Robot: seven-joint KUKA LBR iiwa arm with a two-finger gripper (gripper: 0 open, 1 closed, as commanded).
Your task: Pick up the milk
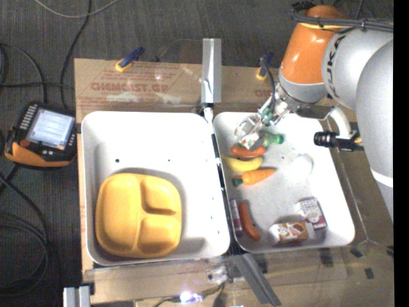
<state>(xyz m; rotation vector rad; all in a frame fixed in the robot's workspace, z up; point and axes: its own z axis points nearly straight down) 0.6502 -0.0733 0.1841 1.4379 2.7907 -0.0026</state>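
Now, milk: small brown-and-white milk carton (310, 212), lying near right bin's (345, 190) front corner.
Neighbour: second brown carton (291, 233) just beside; wrong pick likely.
Gripper: two-finger gripper (258, 124) over vegetables, well apart from milk; open or closed, cannot tell.

Grey arm (367, 75), orange wrist band (310, 50), black cables

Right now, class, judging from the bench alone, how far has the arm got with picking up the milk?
Done: nothing visibly; the milk carton lies in the right bin, near its front corner. In hand: the gripper sits over the bin's far end, above the orange pepper and banana, well away from the carton. Left: reaching the carton, grasping it and lifting it.
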